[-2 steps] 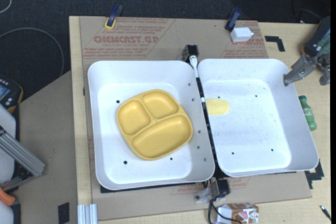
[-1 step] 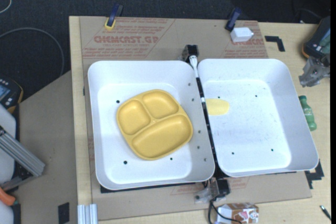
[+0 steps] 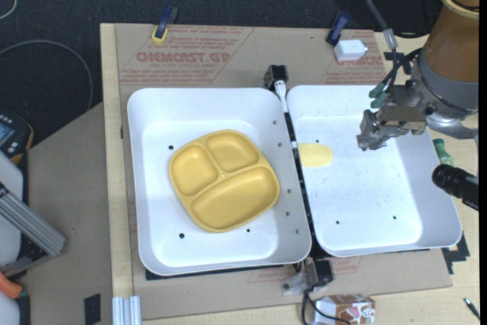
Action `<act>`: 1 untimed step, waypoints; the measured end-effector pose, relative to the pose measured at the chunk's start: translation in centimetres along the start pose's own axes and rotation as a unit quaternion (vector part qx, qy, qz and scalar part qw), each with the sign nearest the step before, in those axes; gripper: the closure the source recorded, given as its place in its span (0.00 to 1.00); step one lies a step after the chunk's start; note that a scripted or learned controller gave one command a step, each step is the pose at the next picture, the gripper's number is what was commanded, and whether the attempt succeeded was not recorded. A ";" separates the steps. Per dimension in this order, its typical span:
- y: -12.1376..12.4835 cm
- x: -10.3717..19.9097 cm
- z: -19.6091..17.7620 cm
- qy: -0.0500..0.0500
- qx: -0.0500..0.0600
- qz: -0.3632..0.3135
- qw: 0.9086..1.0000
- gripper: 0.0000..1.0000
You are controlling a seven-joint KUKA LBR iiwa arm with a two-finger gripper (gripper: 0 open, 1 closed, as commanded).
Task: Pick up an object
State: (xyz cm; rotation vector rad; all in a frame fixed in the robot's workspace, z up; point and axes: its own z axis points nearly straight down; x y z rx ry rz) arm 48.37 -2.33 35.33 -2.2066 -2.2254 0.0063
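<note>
End effector (image 3: pixel 370 139) hovers right of yellow piece (image 3: pixel 315 156); grasp unclear.

yellow divided plate (image 3: pixel 223 180), pale yellow piece (image 3: pixel 316 155), white bins (image 3: pixel 148 118)

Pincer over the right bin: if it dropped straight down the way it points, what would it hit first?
Probably the bare floor of the right bin. The pincer hangs right of the small yellow piece, apart from it, though depth is hard to judge.

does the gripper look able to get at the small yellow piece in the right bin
Probably yes. The gripper hangs over the right bin, and the small yellow piece lies uncovered on the floor beside it. It sits close to the left wall, which may crowd the approach.
</note>
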 end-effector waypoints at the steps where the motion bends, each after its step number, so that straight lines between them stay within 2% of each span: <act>1: -0.4 5.6 -0.7 -0.001 -0.004 0.000 1.000 1.00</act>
